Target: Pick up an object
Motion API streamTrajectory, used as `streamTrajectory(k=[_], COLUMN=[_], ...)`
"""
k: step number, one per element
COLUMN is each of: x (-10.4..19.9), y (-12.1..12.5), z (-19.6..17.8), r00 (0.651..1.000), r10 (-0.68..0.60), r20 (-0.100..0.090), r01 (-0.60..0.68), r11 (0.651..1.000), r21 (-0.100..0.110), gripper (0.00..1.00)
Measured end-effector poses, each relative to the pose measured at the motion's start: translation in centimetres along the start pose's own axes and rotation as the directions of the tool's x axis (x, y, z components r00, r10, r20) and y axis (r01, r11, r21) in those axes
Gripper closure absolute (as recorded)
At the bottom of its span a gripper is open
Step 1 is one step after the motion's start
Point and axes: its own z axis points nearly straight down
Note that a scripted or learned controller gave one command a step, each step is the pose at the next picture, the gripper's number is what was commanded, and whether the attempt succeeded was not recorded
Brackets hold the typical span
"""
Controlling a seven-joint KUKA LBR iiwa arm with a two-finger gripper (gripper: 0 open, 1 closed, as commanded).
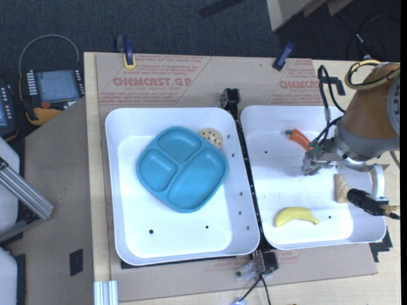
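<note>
Bench (191,75) surface was what I checked first, brown board under two white bins set side by side. In the left bin (127,221) I saw a blue divided plate (182,168) lying flat near the middle, and a round tan cookie (210,136) just beside the plate's far right edge, partly tucked against it. Moving right, the right bin (273,126) held three loose things. A yellow banana (296,217) lay near the bin's near edge, well apart from the rest. An orange carrot-like piece (297,138) sat toward the far side of that bin, tilted. A tan flat piece (340,188) lay near the bin's right wall. The tool (310,166) hung low over the bin floor just nearside of the orange piece, close to it, though I could not tell contact. I could not tell how its jaws stood from my view. Nothing showed between them that I could make out. The arm (372,116) came in over the right edge of the bench.
</note>
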Motion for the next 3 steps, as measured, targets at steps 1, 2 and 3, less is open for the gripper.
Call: streamTrajectory(k=[1,2,3], x=[-0.8,-1.3,-1.4], y=[-0.4,-0.5,-0.4], z=[-4.9,-9.3,-12.7], r00=[1.0,1.0,1.0], r10=[0.0,-0.001,-0.002], r20=[0.003,0.003,0.002], r01=[0.0,0.001,0.002], r11=[1.0,1.0,1.0], r21=[-0.005,-0.006,-0.005], gripper=[1.0,1.0,1.0])
